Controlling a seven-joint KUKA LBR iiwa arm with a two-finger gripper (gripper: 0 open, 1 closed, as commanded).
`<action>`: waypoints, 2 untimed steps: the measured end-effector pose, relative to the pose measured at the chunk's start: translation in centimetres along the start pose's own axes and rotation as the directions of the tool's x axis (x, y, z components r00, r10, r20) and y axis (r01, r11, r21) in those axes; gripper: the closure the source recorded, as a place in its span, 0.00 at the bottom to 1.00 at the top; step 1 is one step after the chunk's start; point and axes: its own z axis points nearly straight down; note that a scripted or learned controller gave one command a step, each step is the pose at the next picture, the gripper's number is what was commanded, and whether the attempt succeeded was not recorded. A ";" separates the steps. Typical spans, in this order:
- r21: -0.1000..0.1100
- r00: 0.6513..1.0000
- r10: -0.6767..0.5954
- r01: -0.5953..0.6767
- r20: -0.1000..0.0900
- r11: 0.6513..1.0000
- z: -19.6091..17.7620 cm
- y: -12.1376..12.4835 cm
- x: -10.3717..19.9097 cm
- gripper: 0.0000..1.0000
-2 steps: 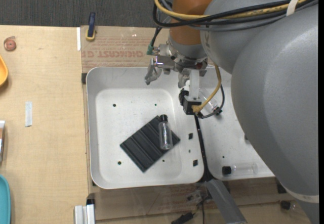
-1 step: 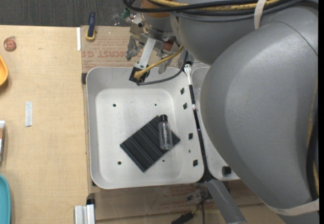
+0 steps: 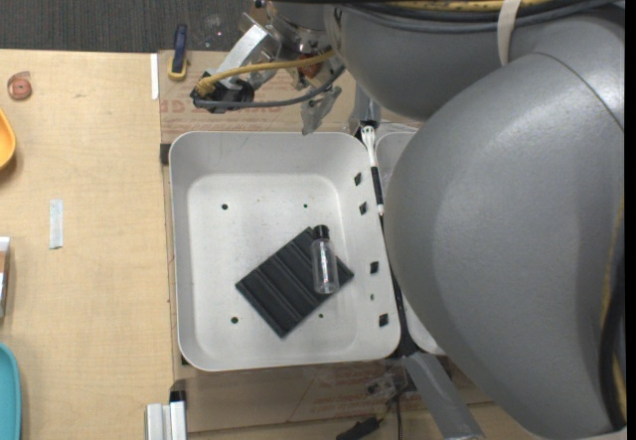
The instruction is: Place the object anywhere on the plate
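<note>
Already the small clear vial [image 3: 322,262] lies on the dark ridged plate [image 3: 283,284], resting across the plate's 2 o'clock corner with its dark cap pointing toward 12 o'clock. Plate and vial sit together inside the left white bin [image 3: 199,229], toward the 5 o'clock part of its floor. Judged from how things lie, the placing looks done: the vial is in contact with the plate and nothing is gripping it. Part of the vial seems to overhang the plate's edge slightly, so it may not be fully settled, though it appears to lie flat and at rest.

What is left, as far as can be judged, is little: the arm only needs to be clear of the bin, and it is. The claw [image 3: 320,115] hangs beyond the bin's far rim, at about 12 o'clock from the plate and well apart from it, above the brown cardboard strip of the table [image 3: 79,150]. Cables and metal brackets crowd around it, and I cannot tell whether it is released or clenched. Nothing is visible in its grasp, and it touches neither vial, plate nor bin. The arm's large grey body [image 3: 507,229] covers most of the right bin.
</note>
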 end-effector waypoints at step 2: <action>-0.001 0.999 -0.046 0.046 0.006 0.999 -8.4 -0.8 -0.7 1.00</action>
